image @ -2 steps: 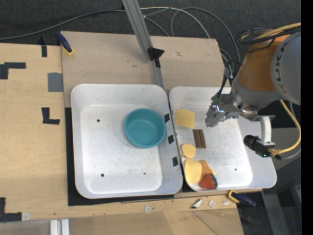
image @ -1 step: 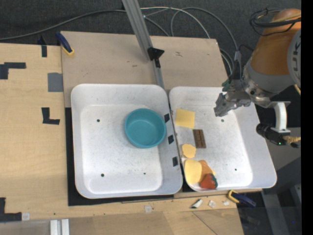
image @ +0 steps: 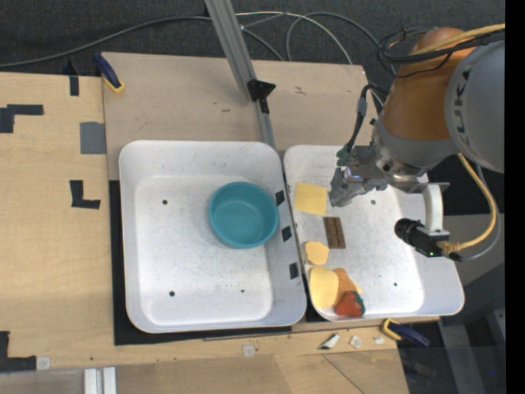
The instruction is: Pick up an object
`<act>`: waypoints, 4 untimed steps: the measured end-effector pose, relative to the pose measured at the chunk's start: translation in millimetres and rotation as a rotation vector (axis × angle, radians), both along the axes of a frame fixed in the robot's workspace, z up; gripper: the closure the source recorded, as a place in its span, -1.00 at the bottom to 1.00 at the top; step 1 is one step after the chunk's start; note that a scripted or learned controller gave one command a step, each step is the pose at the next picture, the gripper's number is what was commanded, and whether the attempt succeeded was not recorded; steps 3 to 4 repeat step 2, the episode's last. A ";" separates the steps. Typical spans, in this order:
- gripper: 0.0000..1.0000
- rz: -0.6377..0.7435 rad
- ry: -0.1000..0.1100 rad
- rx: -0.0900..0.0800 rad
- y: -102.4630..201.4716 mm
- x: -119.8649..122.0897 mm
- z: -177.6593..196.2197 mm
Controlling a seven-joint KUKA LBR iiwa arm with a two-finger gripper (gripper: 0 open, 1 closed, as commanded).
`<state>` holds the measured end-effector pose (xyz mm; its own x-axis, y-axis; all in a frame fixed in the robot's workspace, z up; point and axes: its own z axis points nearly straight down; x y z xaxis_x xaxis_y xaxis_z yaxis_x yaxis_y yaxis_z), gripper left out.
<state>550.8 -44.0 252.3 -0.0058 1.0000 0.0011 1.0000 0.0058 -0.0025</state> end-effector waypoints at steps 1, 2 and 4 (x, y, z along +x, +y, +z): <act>1.00 0.001 -0.001 0.001 52.1 -5.5 3.4; 1.00 0.002 0.002 0.000 112.0 -13.6 -13.4; 1.00 0.002 0.002 0.000 112.0 -13.6 -13.4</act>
